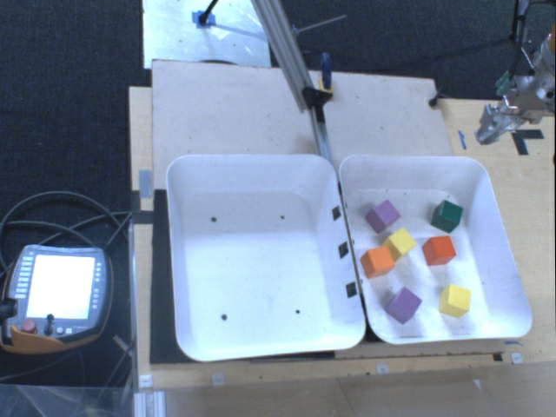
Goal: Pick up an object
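Partly cut off at right, blurred fingers (489,129), state unclear, beyond the right bin (486,181).

Bright, even light; slight softness

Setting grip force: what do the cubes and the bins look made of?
The cubes, like the green cube and orange cube, look like painted wood or hard plastic: matte, sharp-edged, solid colour. The right bin and left bin look like thin moulded plastic with rounded rims.

Robotics lab, teach pendant (54,298), bench with white bins (261,259), metal strut (282,37)
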Controlling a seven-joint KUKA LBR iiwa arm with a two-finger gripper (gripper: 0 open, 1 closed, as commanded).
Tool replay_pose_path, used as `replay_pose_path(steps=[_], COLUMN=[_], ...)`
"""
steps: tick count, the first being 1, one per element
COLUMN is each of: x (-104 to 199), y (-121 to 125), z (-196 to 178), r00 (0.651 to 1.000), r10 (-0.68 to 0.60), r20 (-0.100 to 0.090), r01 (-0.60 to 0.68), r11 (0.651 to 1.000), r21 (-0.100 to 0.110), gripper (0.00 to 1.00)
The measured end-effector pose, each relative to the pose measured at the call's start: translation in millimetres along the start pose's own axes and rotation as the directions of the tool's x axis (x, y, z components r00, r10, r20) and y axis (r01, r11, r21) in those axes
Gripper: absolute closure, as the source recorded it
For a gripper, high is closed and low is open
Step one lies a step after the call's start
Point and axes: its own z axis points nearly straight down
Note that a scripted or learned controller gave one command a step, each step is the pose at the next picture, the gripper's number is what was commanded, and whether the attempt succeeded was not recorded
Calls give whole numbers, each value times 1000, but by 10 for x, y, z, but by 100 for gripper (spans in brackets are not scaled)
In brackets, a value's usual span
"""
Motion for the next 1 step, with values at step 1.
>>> replay_pose_path(steps=[1], x=[552], y=[-235], z=[59], r00=[1000], r10=[-4], r20=[-5], r01=[4], r11=[1000], r21=[9], gripper=[100])
